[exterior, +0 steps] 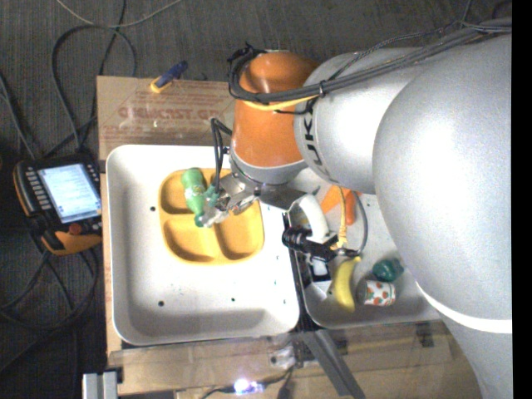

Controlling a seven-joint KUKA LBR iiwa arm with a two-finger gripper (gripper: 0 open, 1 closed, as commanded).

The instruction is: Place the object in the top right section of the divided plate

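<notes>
While the arm leans in from the right, the scene reads as follows:

Setting: two shallow white plastic bins sit side by side on the bench; the left white bin [133,289] carries a yellow divided plate [187,243]; the right white bin [320,310] carries loose items.

Arm: the grey arm with its orange band [270,110] covers the upper right part of the plate, so the target section is partly hidden from where I stand.

Object: a green bottle-shaped plastic object [196,191] lies tilted over the upper part of the plate, near the ridge between sections; whether it rests on the plate or hangs just above it I cannot tell.

Pincer: the two-finger metal gripper [218,208] is right beside the green object's lower end and appears to touch it; whether the fingers are spread, pressed together or pinching the object is not clear from this angle.

Progress: the object has reached the plate, which I judge to be the larger share of the job; what seems left is to confirm it sits in the top right section, let go and lift clear.

Bystanders: a yellow banana [342,283], a small patterned white mug [378,293] and a dark teal rounded object [387,268] lie in the right bin, well apart from the plate.
</notes>
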